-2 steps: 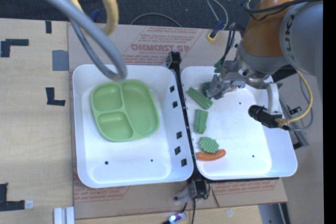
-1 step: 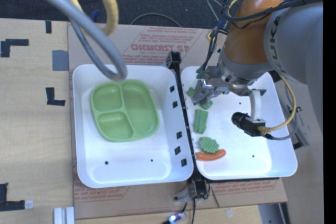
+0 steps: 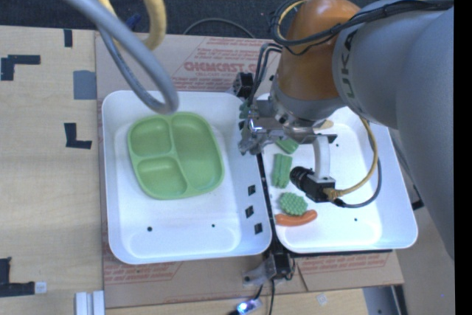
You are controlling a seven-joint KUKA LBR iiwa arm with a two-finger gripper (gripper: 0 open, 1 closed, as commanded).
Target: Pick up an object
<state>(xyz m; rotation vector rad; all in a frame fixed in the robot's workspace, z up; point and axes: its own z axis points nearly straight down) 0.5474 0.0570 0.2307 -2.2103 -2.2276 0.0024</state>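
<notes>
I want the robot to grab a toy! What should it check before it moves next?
1. Toys to grab in the right bin: ok. A green stick, a bumpy green piece and an orange sausage lie there.
2. Arm over the toys: ok, it hangs above the right bin's left part.
3. Pincer lined up with a toy: cannot tell, the wrist hides it.
4. Pincer free of any toy: cannot tell.
5. Toys apart enough to grab one: not ok, the bumpy piece and the sausage lie very close.
6. Green plate out of the way: ok, it sits in the left bin.
</notes>
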